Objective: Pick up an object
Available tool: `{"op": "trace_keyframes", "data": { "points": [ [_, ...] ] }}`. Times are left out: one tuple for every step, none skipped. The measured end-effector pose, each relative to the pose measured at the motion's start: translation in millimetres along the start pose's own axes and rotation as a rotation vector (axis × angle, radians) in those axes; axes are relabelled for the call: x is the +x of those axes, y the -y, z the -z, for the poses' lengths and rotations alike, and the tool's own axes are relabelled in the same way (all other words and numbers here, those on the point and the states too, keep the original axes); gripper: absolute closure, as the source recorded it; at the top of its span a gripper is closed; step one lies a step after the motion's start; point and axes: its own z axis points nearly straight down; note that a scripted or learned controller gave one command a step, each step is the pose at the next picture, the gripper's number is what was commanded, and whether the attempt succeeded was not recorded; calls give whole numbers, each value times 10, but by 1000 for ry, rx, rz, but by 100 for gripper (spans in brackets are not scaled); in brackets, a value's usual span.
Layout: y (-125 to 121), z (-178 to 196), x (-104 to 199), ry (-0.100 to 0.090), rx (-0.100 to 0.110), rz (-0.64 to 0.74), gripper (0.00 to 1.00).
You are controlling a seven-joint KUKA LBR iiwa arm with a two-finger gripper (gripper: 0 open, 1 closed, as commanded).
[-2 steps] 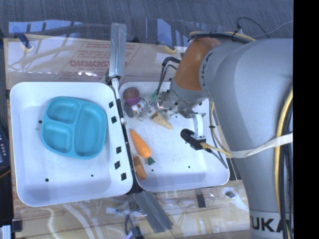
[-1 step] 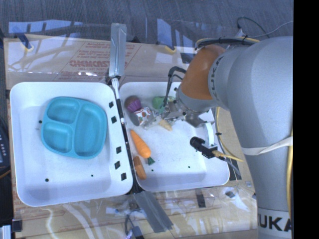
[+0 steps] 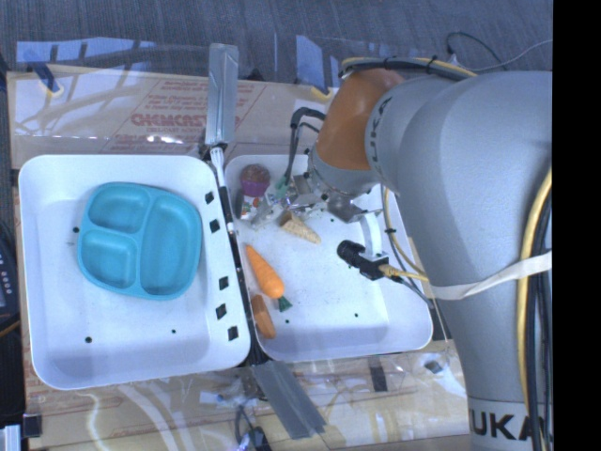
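Where hand [image 3: 286, 198] hovers, carrot [image 3: 265, 272] lies just below

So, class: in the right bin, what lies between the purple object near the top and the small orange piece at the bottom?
The camera view shows a carrot between the purple object and the small orange piece.

Bright, even overhead light; white bins [image 3: 56, 346] near blown out, little texture; glare streaks on plastic sheet [image 3: 122, 92] over surface; soft shadow beneath arm [image 3: 451, 158]; overall slight blur, small items in right bin indistinct.
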Motion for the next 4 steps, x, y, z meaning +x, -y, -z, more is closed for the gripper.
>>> {"op": "trace_keyframes", "data": {
  "points": [
    [590,-6,67,-1,1,66,0],
    [588,72,60,-2,4,68,100],
    [588,71,60,-2,4,68,0],
    [109,-4,-102,1,1,-10,0]
  ]
}}
